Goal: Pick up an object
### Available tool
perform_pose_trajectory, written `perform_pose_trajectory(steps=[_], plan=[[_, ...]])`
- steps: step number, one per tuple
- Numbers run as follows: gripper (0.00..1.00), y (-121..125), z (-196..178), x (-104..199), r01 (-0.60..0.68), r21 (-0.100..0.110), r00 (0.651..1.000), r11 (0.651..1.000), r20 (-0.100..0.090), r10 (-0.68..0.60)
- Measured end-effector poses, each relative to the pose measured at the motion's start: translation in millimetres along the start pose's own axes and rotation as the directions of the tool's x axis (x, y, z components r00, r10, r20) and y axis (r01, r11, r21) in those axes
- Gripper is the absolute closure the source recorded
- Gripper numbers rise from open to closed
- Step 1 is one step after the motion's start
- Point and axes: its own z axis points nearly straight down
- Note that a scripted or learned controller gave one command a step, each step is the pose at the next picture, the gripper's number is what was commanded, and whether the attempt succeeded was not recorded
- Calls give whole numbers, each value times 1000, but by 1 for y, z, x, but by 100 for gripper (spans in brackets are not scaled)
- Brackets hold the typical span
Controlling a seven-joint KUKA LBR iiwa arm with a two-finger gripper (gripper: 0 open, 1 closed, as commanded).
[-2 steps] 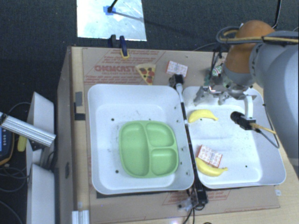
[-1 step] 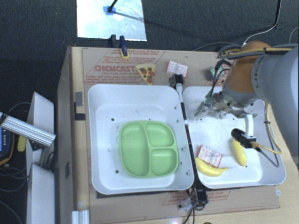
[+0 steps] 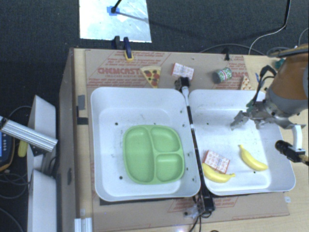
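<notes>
My gripper (image 3: 247, 121) hangs over the upper right part of the right bin (image 3: 212, 105), its fingers spread open with nothing between them. Below it in that bin lies a yellow banana (image 3: 252, 159), well apart from the fingers. A second banana (image 3: 217, 175) lies near the bin's front edge, with a small red-and-white box (image 3: 217, 162) resting against it. A green divided plate (image 3: 154, 153) sits in the left bin (image 3: 108, 110).
On the cardboard behind the bins lie a toy pizza slice (image 3: 151, 75), another red-and-white box (image 3: 183, 70) and a small can (image 3: 223, 74). A black clip (image 3: 183, 85) sits where the bins meet. Cables run at the right rear.
</notes>
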Motion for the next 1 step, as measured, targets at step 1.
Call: perform_pose_trajectory(steps=[1], plan=[[0, -68, 10, -33, -1, 3, 1000, 1000, -1, 1]])
